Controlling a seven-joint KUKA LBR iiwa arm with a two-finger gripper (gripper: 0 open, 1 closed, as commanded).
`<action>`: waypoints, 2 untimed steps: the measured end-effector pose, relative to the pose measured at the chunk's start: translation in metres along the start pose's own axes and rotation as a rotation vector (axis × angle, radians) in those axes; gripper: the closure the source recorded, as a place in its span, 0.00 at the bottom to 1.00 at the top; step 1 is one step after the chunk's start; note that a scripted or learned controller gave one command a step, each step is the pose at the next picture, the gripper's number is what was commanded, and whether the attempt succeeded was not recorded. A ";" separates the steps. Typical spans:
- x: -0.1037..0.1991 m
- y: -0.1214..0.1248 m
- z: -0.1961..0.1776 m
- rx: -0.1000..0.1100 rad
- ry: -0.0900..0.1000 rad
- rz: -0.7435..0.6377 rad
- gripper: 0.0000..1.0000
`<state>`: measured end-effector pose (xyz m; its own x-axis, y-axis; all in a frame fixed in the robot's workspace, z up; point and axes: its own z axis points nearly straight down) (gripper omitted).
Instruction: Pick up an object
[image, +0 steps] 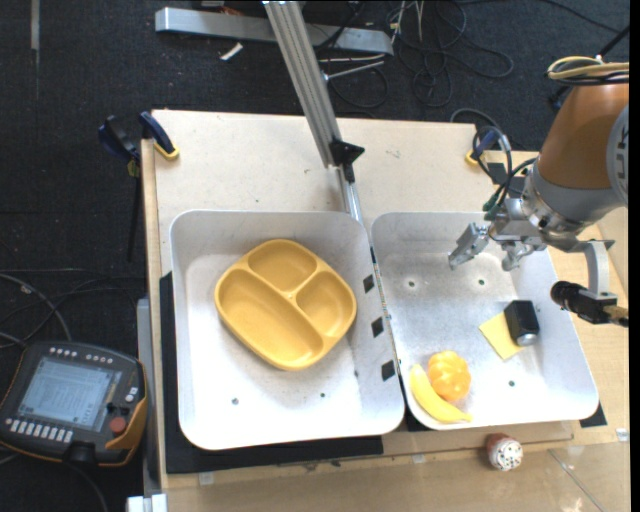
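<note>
Reaching in over the right bin (560, 400), the gripper (487, 247) hangs above that bin's bare far edge with its jaws spread open and nothing between them. The nearest things lie toward the bin's near right side: a yellow card (495, 335) with a small black block (521, 322) touching it. Nearer the front edge lie an orange ball (449, 372) and a banana (432, 400), its long axis slanting along the rim.

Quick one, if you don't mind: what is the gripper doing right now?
Gripper: open, fingers spread, nothing between them, above the right bin.
</note>
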<state>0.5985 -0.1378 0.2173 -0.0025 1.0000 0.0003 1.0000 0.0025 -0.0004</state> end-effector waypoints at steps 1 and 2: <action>0.000 0.000 0.000 0.000 0.000 0.001 0.00; -0.009 -0.005 0.050 0.005 0.000 0.004 0.00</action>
<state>0.5940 -0.1464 0.1675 0.0012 1.0000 0.0000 1.0000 -0.0012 -0.0052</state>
